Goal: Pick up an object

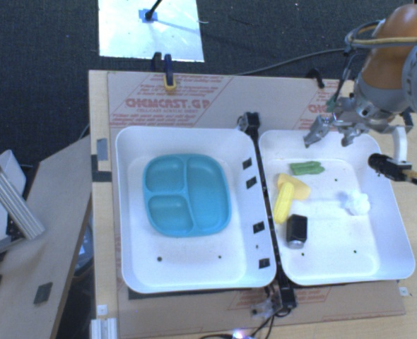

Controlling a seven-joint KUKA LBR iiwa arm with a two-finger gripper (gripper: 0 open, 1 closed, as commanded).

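White plastic forms both shallow bins on the bench (194, 90). The left bin (134, 260) holds a light blue divided plastic tray (187, 194) with three compartments, lying flat near its middle. The right bin (385, 256) holds four small things: a green bean-shaped piece (307, 167) toward the far side, a yellow banana-shaped toy (287, 194) just below it, a small black block (297, 230) touching the banana's near end, and a crumpled white lump (355, 203) well to the right of them. The grey arm with its orange band (399, 44) reaches in from the right, and its hand (333, 133) hangs over the far edge of the right bin. Its two fingers (315, 134) stand spread apart with nothing between them, above and clear of the green piece.
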